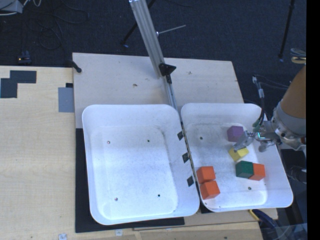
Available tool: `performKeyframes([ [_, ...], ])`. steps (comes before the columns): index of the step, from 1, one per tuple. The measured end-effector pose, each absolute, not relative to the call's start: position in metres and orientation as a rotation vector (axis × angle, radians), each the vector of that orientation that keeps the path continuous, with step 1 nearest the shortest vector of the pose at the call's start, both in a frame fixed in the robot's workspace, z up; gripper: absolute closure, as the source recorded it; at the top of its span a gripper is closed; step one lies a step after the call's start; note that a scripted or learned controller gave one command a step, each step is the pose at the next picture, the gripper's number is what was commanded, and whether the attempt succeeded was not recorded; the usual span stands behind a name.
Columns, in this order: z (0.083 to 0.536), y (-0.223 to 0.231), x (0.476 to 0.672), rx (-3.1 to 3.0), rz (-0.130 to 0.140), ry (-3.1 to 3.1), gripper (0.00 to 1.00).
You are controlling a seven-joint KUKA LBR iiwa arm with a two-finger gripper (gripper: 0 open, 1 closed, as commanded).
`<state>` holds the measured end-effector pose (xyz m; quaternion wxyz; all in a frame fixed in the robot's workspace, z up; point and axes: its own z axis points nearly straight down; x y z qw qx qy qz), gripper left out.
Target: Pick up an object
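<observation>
In the right bin (280,196), the purple block (235,132) stood just left of the gripper (246,143), and the yellow block (239,153) lay just below it. The fingers seemed to touch the yellow block, but whether they gripped anything could not be told.

- A pale wooden tabletop (40,149) fills the left.
- Dark carpeted floor (225,24) lies behind, strewn with cables.
- A slanted aluminium rail (149,39) rises over a beige board (115,79).
</observation>
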<state>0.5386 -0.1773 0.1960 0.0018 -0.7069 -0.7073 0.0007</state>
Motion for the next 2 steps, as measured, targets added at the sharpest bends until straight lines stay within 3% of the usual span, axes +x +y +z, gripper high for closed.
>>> performKeyframes([
  [1,0.119,-0.163,0.568,-2.236,-0.01,-2.234,0.0],
  [2,0.137,-0.144,0.57,-2.218,0.0,-2.224,0.0],
])
